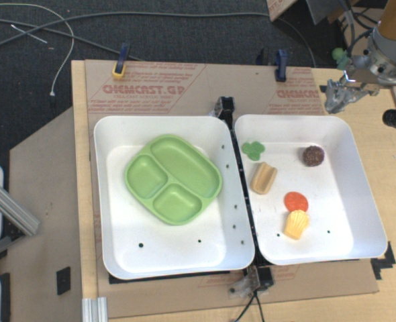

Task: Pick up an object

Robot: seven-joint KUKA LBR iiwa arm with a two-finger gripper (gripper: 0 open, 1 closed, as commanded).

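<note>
A: Objects for picking are found in the right bin (pixel 359 180), taken here as the landmark. What is seen, from the largest down?

B: The bench (pixel 184 79) is seen under it, with the left bin (pixel 111 180) just beside the right bin's left wall. A green tray (pixel 174 178) with three compartments is held in that left bin. The arm (pixel 391 25) is seen beyond the right bin's far right corner, and the gripper (pixel 339 98) is hung just outside the far rim, above the bench rather than over the bin floor.

A: And inside the right bin?

B: Five small things are laid apart from one another. A tan block (pixel 264 178) is placed near the left wall, with a green piece (pixel 253 150) just beyond it toward the far rim. A yellow piece (pixel 296 225) is set near the middle toward the near rim, with a red piece (pixel 296 201) touching or nearly touching its far side. A brown ball (pixel 313 155) is placed toward the far right.

A: The pincer's state?

B: It cannot be told; the fingers are too small and blurred. Nothing is seen held in it.

A: How far along is the task?

B: Nothing is judged done. An object must yet be chosen, reached, gripped and lifted. The brown ball is judged nearest to the gripper.
</note>
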